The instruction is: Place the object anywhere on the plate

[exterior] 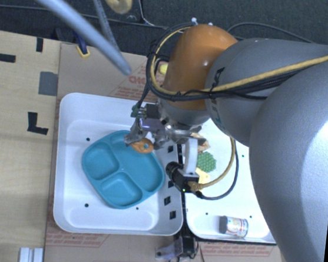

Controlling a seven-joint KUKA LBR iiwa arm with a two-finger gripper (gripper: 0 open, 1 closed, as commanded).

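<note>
Plate (119, 178) in left bin (68, 163)

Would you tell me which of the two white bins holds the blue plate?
The left bin holds the blue plate; the right bin holds a small can instead.

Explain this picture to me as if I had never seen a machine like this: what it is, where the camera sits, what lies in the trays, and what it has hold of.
This is a single picture from a camera fixed above a bench, looking down at a slant. The big grey shape with the orange band is a robot arm reaching in from the right. At its end sits a pincer, its tool for picking things up. On the bench are two shallow white trays side by side. The left tray holds a blue plate divided into compartments. The pincer is low over the plate's upper edge, and a small orange-brown object lies right at its tip; I cannot tell whether it is gripped or just lying there. The right tray holds a small can on its side and a green bumpy item, partly hidden by the arm.
</note>
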